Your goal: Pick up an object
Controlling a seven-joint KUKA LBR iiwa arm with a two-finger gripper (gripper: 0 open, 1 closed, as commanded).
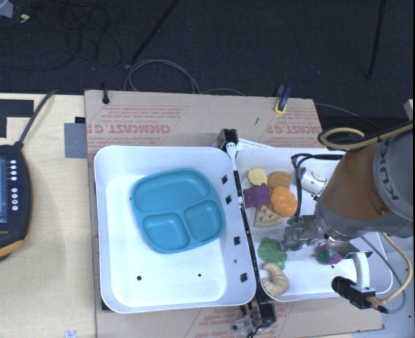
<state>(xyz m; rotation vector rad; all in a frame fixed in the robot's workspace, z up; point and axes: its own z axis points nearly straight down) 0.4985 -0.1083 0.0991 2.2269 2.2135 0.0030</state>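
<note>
Toy food pieces crowd the left side of the right bin (376, 287): a yellow piece (256, 177), purple grapes (256, 196), an orange (284, 203), a wedge like a sandwich slice (266, 217), a green leafy piece (271, 251), a tan croissant-like piece (276, 279). Likely light, hard plastic, smooth; the rounded ones may slip, so grip across the narrow middle. Gripper (296, 235) hangs just right of the green piece; cannot tell its opening. Pieces touch, bin wall close. Blue divided plate (177, 210) lies in the left bin (115, 273).
</note>
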